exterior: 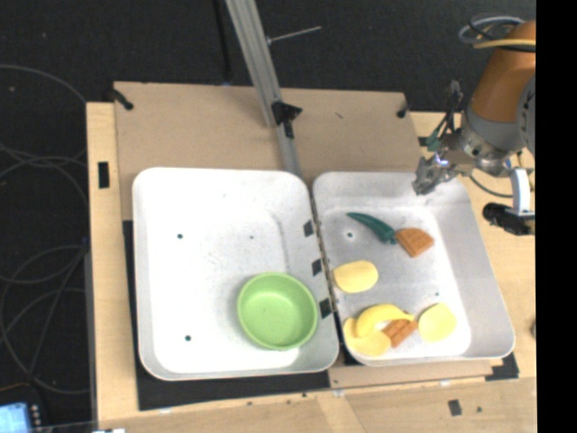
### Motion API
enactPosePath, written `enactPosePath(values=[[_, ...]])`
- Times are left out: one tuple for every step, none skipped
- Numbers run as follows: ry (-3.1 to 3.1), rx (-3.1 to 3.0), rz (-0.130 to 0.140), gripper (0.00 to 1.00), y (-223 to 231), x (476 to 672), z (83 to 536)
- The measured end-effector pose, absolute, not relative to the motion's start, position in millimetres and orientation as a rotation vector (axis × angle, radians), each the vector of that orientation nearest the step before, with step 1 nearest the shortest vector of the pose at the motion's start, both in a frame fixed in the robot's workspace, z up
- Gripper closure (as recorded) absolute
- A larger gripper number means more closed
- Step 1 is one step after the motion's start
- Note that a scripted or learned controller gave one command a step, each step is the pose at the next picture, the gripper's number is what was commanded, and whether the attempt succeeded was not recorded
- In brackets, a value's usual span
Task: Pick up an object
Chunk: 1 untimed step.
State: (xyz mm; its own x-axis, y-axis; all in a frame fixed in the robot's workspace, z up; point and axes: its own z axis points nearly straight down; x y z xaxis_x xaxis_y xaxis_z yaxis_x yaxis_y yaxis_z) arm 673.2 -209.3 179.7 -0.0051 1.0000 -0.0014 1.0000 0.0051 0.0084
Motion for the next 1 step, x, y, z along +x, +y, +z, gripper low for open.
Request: enactPosePath(values=[[2.222, 2.210, 0.009, 1.00, -201.8, 673.7, 241.3]])
